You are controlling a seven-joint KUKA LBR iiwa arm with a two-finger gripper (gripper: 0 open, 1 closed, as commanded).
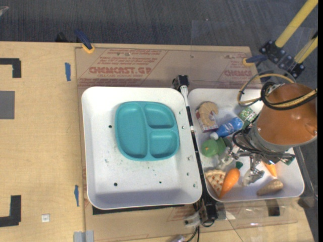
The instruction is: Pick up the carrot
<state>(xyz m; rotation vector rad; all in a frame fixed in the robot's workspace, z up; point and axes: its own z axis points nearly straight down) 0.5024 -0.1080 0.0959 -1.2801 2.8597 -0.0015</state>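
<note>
The carrot [229, 181] is orange and tapered. It lies tilted near the front of the right bin [298, 185], beside a pizza slice [214, 177]. My gripper [243, 166] hangs under the orange wrist band, just above and to the right of the carrot's thick end. Its two metal fingers [255, 173] stand apart, open, with nothing between them. The carrot is free on the bin floor.
The right bin also holds a green fruit [212, 146], a blue bottle [228, 127], a round bread item [207, 112], a brown roll [270, 187] and a small orange piece [273, 170]. The left bin [101, 175] holds a teal divided plate [147, 130].
</note>
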